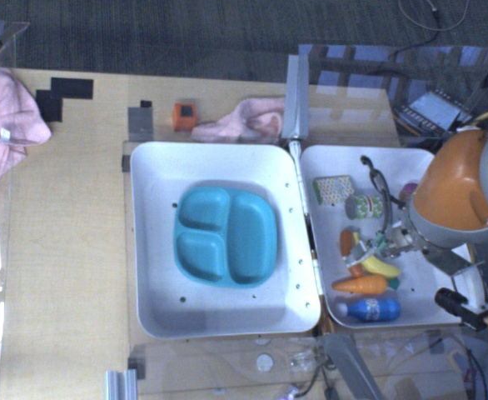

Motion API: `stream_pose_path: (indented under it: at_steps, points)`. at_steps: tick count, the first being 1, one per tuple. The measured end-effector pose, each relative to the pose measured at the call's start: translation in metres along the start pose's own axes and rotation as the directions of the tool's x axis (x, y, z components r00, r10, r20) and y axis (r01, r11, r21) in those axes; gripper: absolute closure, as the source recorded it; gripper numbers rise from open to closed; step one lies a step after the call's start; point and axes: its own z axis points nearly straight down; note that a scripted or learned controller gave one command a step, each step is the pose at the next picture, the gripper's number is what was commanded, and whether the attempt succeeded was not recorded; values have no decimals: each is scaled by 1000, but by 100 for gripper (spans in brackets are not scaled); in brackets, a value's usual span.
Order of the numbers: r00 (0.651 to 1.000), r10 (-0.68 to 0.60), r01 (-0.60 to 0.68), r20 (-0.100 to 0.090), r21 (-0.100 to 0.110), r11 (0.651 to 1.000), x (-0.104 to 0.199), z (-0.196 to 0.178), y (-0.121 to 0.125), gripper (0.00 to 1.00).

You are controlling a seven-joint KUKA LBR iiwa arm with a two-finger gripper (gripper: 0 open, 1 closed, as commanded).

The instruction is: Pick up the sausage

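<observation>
The sausage [347,242] is a short orange-brown piece lying in the right bin [331,163], towards its left side. My gripper [387,242] hangs low over the bin's middle, just right of the sausage and above a yellow banana [380,266]. The arm's orange band [456,192] and grey wrist cover the bin's right part. Nothing can be seen held in the gripper.
Around the sausage lie a patterned box [333,189], a green can [362,205], a carrot [361,286] and a blue bottle [373,310]. The left bin [152,223] holds a blue divided tray [226,235]. Pink cloths [242,122] lie behind the bins.
</observation>
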Motion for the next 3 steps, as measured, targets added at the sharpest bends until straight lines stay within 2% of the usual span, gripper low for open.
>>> stream_pose_path:
  at_steps: [1,2,3]
  points:
    - [940,-341,341,-21,14,940,-4,37,35,0]
    - [940,-342,342,-10,2,940,-6,24,40,100]
    - [983,-185,185,-18,17,983,24,-183,76,100]
